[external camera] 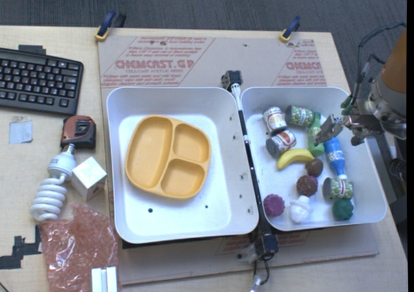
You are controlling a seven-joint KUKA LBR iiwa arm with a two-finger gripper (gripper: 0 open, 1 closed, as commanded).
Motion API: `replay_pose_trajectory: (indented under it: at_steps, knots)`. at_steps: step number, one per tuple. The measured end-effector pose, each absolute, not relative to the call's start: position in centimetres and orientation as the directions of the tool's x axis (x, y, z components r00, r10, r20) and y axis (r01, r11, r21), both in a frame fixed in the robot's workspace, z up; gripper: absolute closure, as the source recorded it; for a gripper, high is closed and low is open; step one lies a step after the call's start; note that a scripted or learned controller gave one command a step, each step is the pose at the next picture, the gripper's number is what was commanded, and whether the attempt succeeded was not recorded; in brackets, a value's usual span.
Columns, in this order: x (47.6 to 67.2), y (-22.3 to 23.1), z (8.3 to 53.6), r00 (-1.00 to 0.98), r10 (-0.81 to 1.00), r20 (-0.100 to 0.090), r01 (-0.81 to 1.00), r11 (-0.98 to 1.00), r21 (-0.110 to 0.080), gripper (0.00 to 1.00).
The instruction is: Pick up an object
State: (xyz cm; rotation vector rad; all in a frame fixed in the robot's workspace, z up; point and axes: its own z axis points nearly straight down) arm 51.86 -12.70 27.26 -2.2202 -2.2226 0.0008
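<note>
I am watching my gripper (331,127) hanging over the right bin (369,210), near its far right side, and its two fingers are standing apart with nothing between them. Right under it are a blue bottle (334,155) and something green (315,144), so I am guessing the blue bottle is the thing I am going for. It is lying on its side in the right half of the bin, pointing near to far, and it looks smooth and round with a white label. I am worrying that it is going to roll or slip out when the fingers close, because round things do that. It is also sitting close to its neighbours: a small green can (339,188) is just beside its near end, a brown ball (314,168) is just to its left, and a banana (295,157) is lying near that. A finger could be coming down on one of those and pushing the bottle away, or grabbing two things at once. The left bin (129,219) is holding a yellow plate (169,156), and that one is well apart from my gripper.
</note>
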Motion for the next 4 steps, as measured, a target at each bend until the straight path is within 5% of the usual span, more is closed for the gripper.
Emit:
replay_pose_trajectory:
  at_steps: [1, 2, 3, 4]
  knots:
    - [52.8, -18.5, 16.4, 0.001, 1.000, 0.000, 1.000, -0.001, 0.000, 0.00]
    - [51.5, -13.7, 9.3, 0.001, 1.000, 0.000, 1.000, -0.001, 0.001, 0.00]
    - [47.7, -10.2, 9.2, 0.002, 1.000, 0.001, 1.000, -0.002, -0.001, 0.00]
    - [47.9, -10.3, 10.2, 0.004, 1.000, 0.000, 1.000, -0.004, 0.002, 1.00]
